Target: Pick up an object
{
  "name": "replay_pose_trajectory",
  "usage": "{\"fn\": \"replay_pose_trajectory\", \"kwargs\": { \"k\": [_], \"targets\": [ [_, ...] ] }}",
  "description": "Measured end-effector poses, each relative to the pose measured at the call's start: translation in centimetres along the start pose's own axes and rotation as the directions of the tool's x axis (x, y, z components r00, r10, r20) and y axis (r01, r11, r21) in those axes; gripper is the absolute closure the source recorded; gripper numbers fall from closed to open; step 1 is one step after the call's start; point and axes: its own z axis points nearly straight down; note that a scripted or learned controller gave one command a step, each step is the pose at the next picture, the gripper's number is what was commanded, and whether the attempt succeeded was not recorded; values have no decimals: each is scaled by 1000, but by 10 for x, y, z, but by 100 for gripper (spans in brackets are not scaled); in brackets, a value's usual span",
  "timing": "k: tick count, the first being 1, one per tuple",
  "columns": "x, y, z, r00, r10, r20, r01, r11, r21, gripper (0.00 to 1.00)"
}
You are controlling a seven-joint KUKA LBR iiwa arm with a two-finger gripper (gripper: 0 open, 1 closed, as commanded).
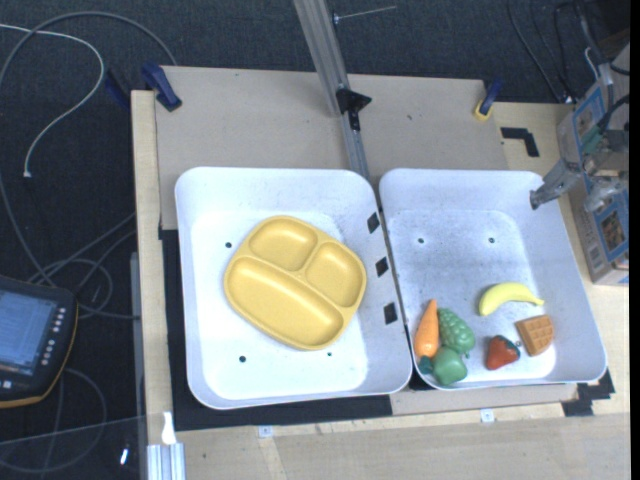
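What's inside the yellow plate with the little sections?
Nothing lies in the yellow plate: all three of its sections show bare yellow. It sits in the left bin. The bin floor under the plate is covered, so anything beneath it cannot be seen.

1. Dark carpet floor (70, 118) around the worktop, top and left.
2. Light wood worktop (250, 118), bare board at the back.
3. Blue clamps at the back corners: left (160, 86), right (489, 98).
4. Grey metal post (325, 43) slants in from the top, ending between the bins.
5. Loose white cables (60, 98) looped on the floor, left.
6. Handheld pendant with lit screen (30, 340) on the floor, lower left.
7. Even, soft overhead light.
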Motion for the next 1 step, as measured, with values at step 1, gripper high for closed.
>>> {"fn": "replay_pose_trajectory", "kwargs": {
  "k": [1],
  "targets": [
    [0,0,0,1000,0,0,0,1000,0,0]
  ]
}}
